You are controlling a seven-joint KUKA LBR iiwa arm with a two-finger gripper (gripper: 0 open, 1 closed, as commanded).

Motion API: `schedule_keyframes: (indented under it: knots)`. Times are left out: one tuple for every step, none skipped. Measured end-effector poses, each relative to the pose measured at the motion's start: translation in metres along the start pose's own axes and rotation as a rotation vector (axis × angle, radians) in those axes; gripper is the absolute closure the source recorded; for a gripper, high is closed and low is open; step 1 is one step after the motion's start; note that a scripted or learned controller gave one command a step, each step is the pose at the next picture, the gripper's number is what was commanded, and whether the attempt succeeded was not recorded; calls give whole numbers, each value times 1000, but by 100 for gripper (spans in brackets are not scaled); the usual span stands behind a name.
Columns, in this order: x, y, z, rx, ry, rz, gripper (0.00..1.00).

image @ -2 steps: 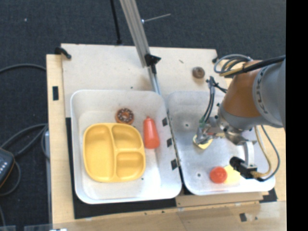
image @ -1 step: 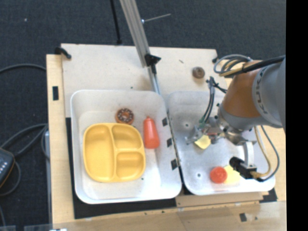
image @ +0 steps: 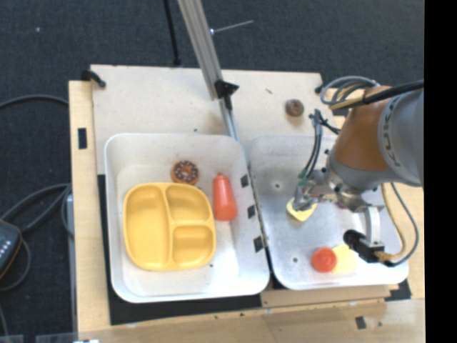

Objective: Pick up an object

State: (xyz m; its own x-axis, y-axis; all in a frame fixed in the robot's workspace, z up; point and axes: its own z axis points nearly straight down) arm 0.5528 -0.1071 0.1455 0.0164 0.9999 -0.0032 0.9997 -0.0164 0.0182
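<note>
1. Risk first: claw [image: 305, 204] sits low in the right bin [image: 285, 263], right at a small yellow piece [image: 300, 212]. Whether it's released or clenched I can't tell from this angle, so no claim of a hold.
2. Yellow piece looks thin and flat on the bin floor; judged hard to get under. Likely fail: it gets nudged and skids on the smooth white floor instead of lifting.
3. Other candidates in the same bin: red ball [image: 324, 260] touching a pale yellow block [image: 345, 260], near the front rim. If the arm [image: 371, 145] swings that way, the ball could roll off.
4. Loose cables hang by the wrist; snag on the bin wall poss., esp. w/ the black part near the block.
5. Left bin [image: 114, 156] holds a yellow tray [image: 170, 226], a donut [image: 185, 171] just behind it and a red-orange bottle [image: 224, 197] beside it. Well apart from the claw, so no risk there.
6. Surface: light wooden desk [image: 143, 98], both bins side by side; a small brown disc [image: 294, 107] lies on it behind the right bin.
7. Room: dark carpet floor, cables at left, a metal pole [image: 200, 34] slanting over the desk.
</note>
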Motion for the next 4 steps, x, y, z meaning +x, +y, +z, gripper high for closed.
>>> schedule_keyframes:
  knots:
    - [0, 0, 1, 1, 0, 2, 0]
    - [-2, 2, -10, -8, -2, 5, 100]
    - [-1, 1, -10, -6, -2, 6, 0]
    - [-13, -49, 45, 19, 2, -14, 0]
